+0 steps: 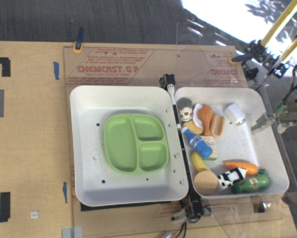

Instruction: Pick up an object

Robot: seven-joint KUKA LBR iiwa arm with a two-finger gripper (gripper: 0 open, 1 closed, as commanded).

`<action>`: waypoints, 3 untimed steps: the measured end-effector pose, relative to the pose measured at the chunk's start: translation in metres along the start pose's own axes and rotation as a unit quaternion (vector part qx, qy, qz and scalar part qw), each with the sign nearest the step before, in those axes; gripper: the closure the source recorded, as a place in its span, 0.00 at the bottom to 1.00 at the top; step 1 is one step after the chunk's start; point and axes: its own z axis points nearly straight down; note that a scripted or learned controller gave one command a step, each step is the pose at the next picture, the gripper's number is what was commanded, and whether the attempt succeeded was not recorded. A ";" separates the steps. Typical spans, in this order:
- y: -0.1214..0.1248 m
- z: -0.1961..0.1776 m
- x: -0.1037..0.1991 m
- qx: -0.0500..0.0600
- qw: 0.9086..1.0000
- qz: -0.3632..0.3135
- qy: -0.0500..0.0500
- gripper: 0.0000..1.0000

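The left bin (pixel 84 133) holds a green tray (pixel 136 143) with bare floor all round. The right bin (pixel 267 133) is crowded (toys hug its left and near walls); its right middle lies open. A carrot (pixel 241 167) lies above what looks like a green bottle (pixel 252 184).

- Gripper (pixel 262 124): at right side of camera view, about mid-height. Low in frame, near bench level.
- Gripper body: slim grey metal part, slanting down toward view's left, tip at leftmost end.
- Nothing visible held at tip.
- Wrist (pixel 283 114): dark, cluttered assembly directly right of gripper, partly cut by frame edge. Detail too small and dim to resolve.
- Arm: enters from view's right. Links beyond wrist out of frame. Grey casing and orange band not discernible.
- Gripper detail blurred at this size.
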 end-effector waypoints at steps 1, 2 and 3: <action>-0.017 0.126 0.030 -0.005 0.994 -0.110 -0.003 0.00; -0.042 0.134 0.010 -0.006 0.981 -0.194 -0.002 0.00; -0.038 0.121 0.008 -0.012 0.981 -0.193 -0.007 1.00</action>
